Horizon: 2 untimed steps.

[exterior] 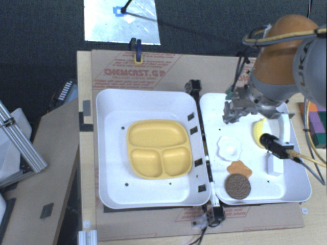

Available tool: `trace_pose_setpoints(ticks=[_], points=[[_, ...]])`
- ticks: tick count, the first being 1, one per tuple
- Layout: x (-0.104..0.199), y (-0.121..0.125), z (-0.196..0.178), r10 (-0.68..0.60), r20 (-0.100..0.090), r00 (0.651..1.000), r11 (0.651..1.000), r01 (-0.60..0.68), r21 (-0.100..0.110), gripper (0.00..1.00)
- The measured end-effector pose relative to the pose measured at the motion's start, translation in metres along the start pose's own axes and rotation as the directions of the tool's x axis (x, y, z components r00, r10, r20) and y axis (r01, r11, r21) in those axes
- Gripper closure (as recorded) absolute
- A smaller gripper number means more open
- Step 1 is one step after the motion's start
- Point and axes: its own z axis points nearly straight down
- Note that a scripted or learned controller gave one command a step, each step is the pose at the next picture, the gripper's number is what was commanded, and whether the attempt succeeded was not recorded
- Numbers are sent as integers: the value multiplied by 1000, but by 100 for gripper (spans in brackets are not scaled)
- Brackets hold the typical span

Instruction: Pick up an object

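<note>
The right bin holds a white fried-egg toy, an orange-tan biscuit piece, a round brown cookie and a yellow object partly hidden behind the robot's hardware. My gripper hangs over the back left part of the right bin, just above and behind the fried-egg toy. Nothing shows between its fingers. A yellow three-compartment plate lies in the middle of the left bin.
A divider with black clips runs between the two bins. The bins rest on a cardboard sheet. A shiny metal plate lies beyond the bench, and a metal frame stands at the left.
</note>
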Motion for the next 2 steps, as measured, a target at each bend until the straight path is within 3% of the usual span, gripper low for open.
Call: trace_pose_setpoints(ticks=[2], points=[[98,26,29,0,-1,1000,1000,0,1,100]])
